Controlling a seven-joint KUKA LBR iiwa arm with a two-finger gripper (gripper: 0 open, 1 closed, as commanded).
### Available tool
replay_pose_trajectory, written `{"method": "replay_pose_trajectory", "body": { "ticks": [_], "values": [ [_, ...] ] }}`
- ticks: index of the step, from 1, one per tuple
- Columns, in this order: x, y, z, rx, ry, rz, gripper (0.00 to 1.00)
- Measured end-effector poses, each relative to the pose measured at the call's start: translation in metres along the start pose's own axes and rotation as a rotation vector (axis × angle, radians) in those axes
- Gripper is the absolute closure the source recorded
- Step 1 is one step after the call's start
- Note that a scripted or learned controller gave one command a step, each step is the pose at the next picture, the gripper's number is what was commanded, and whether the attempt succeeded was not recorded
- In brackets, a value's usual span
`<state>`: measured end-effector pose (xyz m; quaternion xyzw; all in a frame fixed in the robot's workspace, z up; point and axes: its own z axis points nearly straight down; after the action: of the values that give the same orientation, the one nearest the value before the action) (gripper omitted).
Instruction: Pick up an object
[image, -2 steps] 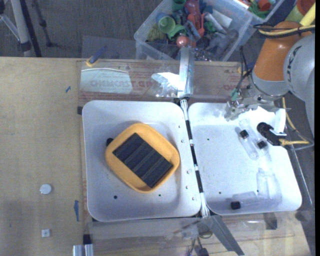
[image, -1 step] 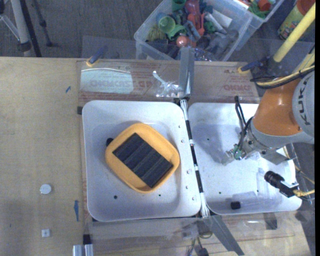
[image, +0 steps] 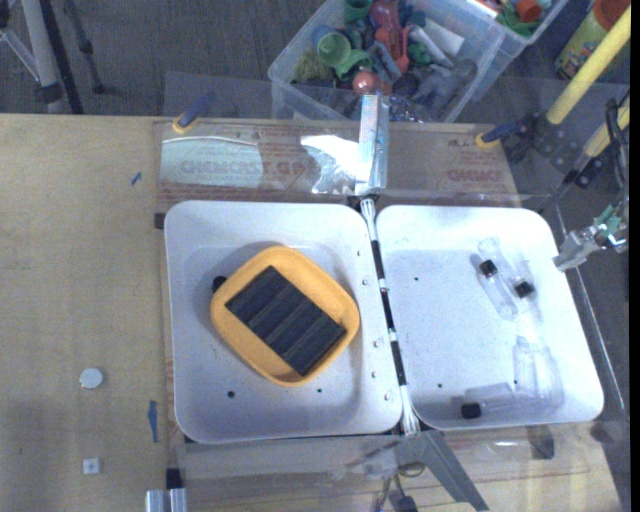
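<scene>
1. The gripper (image: 585, 245) is hanging at the right rim of the right bin (image: 440, 330), small and blurred against the clutter, so I cannot tell whether it is wide or narrow. Nothing is visibly sitting in it.
2. Nearest to it, a clear plastic piece (image: 503, 278) with two black caps is lying in the right bin, with another clear piece (image: 530, 365) nearer the front corner. Being see-through, they are risking a misjudged grasp, and they are probably slippery enough to squirt out of a closing grip.
3. A small black bit (image: 470, 409) is sitting near the front wall (a descent there is likely ending on the rim).
4. Well apart, in the left bin (image: 190, 400), a yellow block (image: 250, 355) with a dark ribbed panel is lying tilted. It is looking too broad to span, so a grab is likely sliding off the rounded edge or just pushing it along the floor.
</scene>
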<state>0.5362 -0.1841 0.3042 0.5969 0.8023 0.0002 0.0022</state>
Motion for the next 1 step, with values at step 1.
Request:
{"method": "replay_pose_trajectory", "body": {
  "ticks": [1],
  "values": [
    [-0.0254, 0.0798, 0.0343, -0.001, -0.001, 0.043, 0.00]
  ]
}}
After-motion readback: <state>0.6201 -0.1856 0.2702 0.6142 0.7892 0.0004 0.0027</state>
